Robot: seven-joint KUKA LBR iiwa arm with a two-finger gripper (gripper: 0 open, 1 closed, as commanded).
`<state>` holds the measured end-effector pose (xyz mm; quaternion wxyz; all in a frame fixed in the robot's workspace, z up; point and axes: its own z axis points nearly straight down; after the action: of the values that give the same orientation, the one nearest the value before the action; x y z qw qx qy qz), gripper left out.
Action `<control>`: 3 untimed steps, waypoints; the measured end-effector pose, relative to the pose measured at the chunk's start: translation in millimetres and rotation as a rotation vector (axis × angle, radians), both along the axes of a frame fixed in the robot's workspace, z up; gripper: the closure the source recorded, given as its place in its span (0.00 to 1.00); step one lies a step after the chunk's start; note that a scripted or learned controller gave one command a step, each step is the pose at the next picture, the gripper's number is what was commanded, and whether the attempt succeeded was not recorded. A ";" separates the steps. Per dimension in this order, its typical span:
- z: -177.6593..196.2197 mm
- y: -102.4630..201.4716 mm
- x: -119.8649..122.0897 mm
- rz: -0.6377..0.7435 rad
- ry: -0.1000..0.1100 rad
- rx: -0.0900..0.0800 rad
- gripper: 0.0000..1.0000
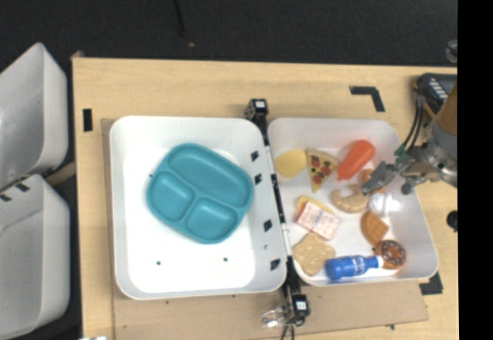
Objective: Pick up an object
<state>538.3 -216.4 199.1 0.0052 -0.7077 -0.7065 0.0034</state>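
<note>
Hand [391, 179] open over right bin [416, 250]; one carrot [356, 159], one bottle [350, 267]

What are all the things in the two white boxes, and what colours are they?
Bins: 2, white, side by side on the bench.
Divided plate: 1, teal, left bin.
Carrot: 1, orange, right bin, far side.
Pizza slice: 1, yellow and red, beside the carrot.
Round yellow piece: 1, pale yellow, right bin, far left.
Croissant: 1, tan, middle.
Packet: 1, pink and white, middle left.
Cracker: 1, tan, near left.
Bottle: 1, blue, near edge.
Doughnut: 1, brown, near right.
Gripper: 1, grey, over the right bin.
</note>
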 end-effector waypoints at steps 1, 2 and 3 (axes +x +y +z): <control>5.2 0.4 2.5 0.003 -0.009 -0.003 0.00; -57.1 -2.1 7.0 0.000 -0.012 -0.007 0.00; -73.3 -2.4 7.2 0.001 -0.012 -0.003 0.00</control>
<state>545.5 -218.8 125.9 -0.0003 -0.7073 -0.7069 0.0001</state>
